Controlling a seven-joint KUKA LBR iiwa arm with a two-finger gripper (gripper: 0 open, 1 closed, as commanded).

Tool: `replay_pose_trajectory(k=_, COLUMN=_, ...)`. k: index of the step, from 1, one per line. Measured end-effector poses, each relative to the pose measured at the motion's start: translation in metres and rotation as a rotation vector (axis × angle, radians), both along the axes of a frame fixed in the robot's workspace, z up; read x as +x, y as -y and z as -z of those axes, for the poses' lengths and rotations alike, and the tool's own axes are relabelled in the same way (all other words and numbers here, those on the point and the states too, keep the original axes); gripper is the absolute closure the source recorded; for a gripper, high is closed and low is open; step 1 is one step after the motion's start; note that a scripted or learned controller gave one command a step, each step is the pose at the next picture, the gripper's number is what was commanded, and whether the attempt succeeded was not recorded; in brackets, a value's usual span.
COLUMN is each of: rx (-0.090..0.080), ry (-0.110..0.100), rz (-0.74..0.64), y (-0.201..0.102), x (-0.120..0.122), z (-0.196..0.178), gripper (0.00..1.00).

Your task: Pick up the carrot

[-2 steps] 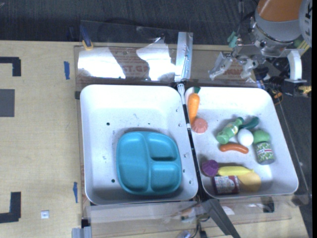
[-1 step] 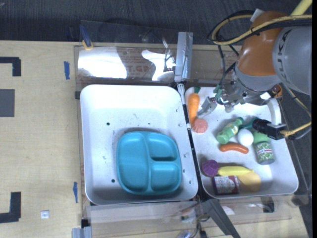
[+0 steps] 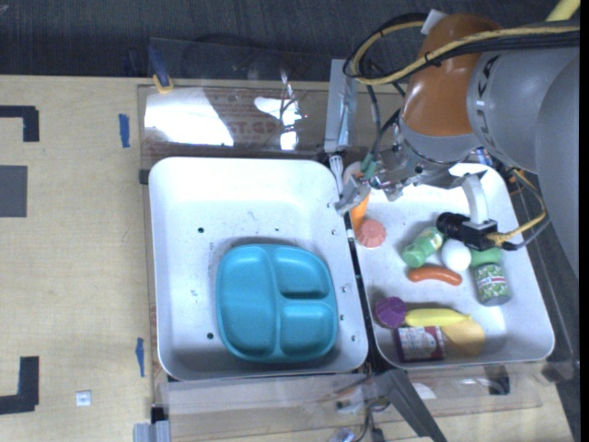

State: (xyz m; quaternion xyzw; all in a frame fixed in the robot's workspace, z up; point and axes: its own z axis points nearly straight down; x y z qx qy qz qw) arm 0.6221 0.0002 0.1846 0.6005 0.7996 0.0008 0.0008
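Where the grey arm (image 3: 525,81) reaches in under its glossy orange band (image 3: 446,72), the gripper (image 3: 352,196) hangs low at the left wall of the right bin (image 3: 529,325), right at the divide between the two bins. Left of the gripper lies the left bin (image 3: 184,201), a shallow white plastic tub with rounded corners. Inside it, below and left of the gripper, sits a smooth teal tray (image 3: 276,302), rounded and moulded into three compartments.

The smaller things all lie in the right bin, below and right of the gripper. Farthest from it, along the bin's near wall, are a yellow banana-like piece (image 3: 442,318), a cylindrical can with a dark red label (image 3: 421,342) and a lumpy purple piece (image 3: 390,313). Nearer stand a green jar with a speckled label (image 3: 490,281), a green bottle lying tilted (image 3: 423,245), a smooth white egg shape (image 3: 456,256) and a slim orange-red sausage shape (image 3: 434,275). A round pink piece (image 3: 372,235) rests just below the gripper.

The carrot (image 3: 361,210), a small tapered orange shape, lies right at the gripper's tip, against the bin wall. Whether the gripper is closed on it cannot be told.
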Motion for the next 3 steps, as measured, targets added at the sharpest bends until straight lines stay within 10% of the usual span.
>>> replay_pose_trajectory(k=1, rx=-0.003, ry=0.004, rz=-0.355, y=0.025, x=0.037, z=-0.001, gripper=0.00)
replay_pose_trajectory(k=2, rx=-0.002, ry=0.000, rz=-0.608, y=0.022, x=0.024, z=-0.001, gripper=0.00)
replay_pose_trajectory(k=3, rx=-0.001, ry=0.000, rz=-0.608, y=0.022, x=0.024, z=-0.001, gripper=0.00)
